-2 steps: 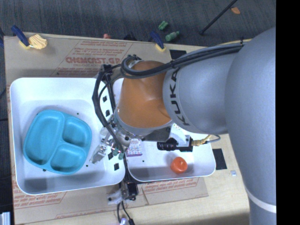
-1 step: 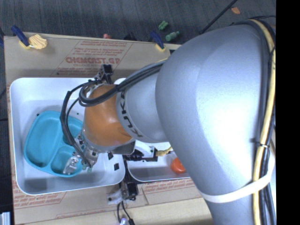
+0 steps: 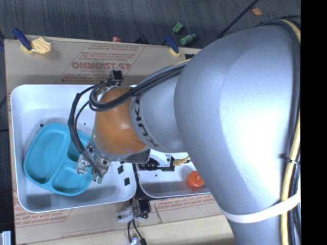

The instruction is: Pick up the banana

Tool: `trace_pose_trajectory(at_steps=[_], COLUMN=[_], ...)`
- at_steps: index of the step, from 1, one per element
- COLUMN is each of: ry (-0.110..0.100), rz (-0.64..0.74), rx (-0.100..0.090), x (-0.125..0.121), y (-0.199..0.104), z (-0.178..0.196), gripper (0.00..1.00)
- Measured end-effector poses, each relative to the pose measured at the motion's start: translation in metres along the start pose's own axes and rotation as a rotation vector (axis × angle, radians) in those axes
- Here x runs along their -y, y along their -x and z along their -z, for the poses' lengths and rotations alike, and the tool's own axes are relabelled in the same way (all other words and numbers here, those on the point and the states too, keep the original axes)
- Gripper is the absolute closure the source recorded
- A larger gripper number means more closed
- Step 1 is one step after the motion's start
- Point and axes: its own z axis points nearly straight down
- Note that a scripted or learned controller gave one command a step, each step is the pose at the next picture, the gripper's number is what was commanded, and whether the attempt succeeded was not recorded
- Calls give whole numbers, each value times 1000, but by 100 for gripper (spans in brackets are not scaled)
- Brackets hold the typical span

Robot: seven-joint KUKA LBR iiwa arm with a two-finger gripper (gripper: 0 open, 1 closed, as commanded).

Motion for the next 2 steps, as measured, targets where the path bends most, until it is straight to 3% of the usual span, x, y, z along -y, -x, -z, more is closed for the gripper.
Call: trace_pose_trajectory(at_steps=[1, 2], ry=[-15, -20], rz=[-119, -199], rx=[-27, -29], x=[-34, 40], y=[-8, 16], z=[214, 225], gripper=[100, 100])
